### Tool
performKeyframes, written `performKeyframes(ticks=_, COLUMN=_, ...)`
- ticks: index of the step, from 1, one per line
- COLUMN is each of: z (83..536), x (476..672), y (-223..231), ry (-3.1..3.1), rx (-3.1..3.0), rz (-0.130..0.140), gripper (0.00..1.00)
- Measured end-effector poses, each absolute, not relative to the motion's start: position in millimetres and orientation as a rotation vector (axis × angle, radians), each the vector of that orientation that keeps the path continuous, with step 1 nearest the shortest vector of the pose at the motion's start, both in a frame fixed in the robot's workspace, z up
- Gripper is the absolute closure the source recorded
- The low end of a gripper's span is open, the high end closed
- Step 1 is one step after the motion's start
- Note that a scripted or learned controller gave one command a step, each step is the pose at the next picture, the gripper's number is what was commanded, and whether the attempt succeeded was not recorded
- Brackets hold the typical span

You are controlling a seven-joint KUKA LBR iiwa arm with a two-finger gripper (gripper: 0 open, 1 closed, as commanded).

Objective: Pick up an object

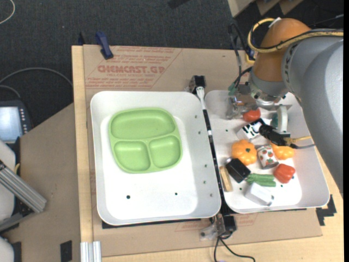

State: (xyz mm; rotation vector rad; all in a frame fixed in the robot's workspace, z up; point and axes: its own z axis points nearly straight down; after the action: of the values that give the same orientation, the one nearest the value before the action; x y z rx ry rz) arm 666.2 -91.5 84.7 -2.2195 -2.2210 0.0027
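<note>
My gripper (255,109) hangs over the far part of the right bin (311,192), below the orange band of the arm. Right under it lies a small red-orange piece (251,115), with a black-and-white object (251,129) just in front. Toward the bin's front lie an orange pumpkin (244,152), a white cube with red dots (266,156), an orange piece (283,152), a red pepper (284,172), a black block (238,170), a green cucumber (260,179) and a pale grey block (258,194). Whether the red-orange piece is gripped is hidden.
The left bin (109,195) holds a green divided plate (145,139). A wooden stick (224,179) lies by the right bin's left wall. The arm's grey body (322,91) covers the right bin's far right corner. Brown cardboard surrounds both bins.
</note>
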Motion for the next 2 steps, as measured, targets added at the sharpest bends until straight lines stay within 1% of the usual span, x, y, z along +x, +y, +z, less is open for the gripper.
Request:
performKeyframes(ticks=1, z=192, x=617.9, y=20, ry=-2.235, rx=-2.21, rz=-0.015, gripper=1.0)
performKeyframes(ticks=2, z=185, x=561.2, y=16, ry=-2.216, rx=-2.22, rz=0.005, gripper=1.0)
